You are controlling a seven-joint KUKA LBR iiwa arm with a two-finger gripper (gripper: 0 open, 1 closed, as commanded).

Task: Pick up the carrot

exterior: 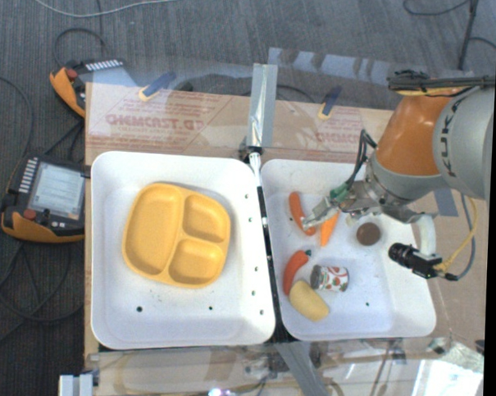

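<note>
The gripper (326,214) hangs low in the right bin (407,311), its fingers (320,209) spread apart and gripping nothing. A small carrot (328,228) lies just beside the fingertips, touching or nearly so. A curved orange piece (300,213) sits on their other side.

Two bins (103,326) were white. The divided plate (178,233) was yellow. The carrot (328,228) and two longer pieces (297,210) were orange, the small can (332,278) white with red spots, the arm (447,144) grey, banded orange.
</note>
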